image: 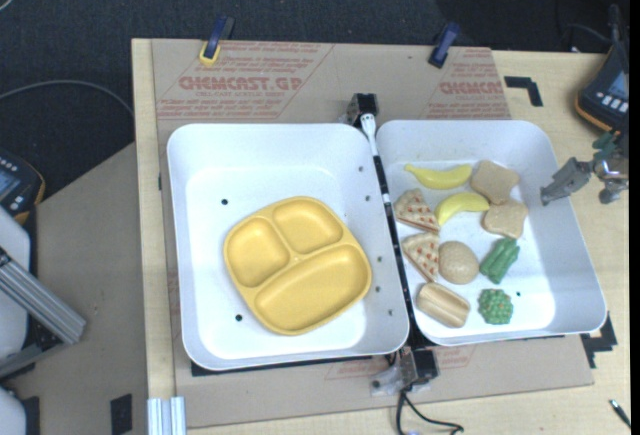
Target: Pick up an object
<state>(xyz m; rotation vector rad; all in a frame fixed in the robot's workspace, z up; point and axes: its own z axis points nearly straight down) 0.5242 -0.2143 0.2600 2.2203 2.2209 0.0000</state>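
On the bench the right bin holds toy food, its bread slice nearest the gripper, whose finger state I cannot tell.

The right bin is crowded on its left half: two bananas, bread pieces, two pizza slices, a potato-like lump, a hot dog, a green pickle and a broccoli floret lie close together, several touching, with only narrow gaps between them. Bare floor runs along the right wall and the far edge, where the gripper hangs above the rim. In the left bin a yellow divided tray takes the middle, leaving open strips along the far and left walls. Two clamps stand at the tabletop far edge.
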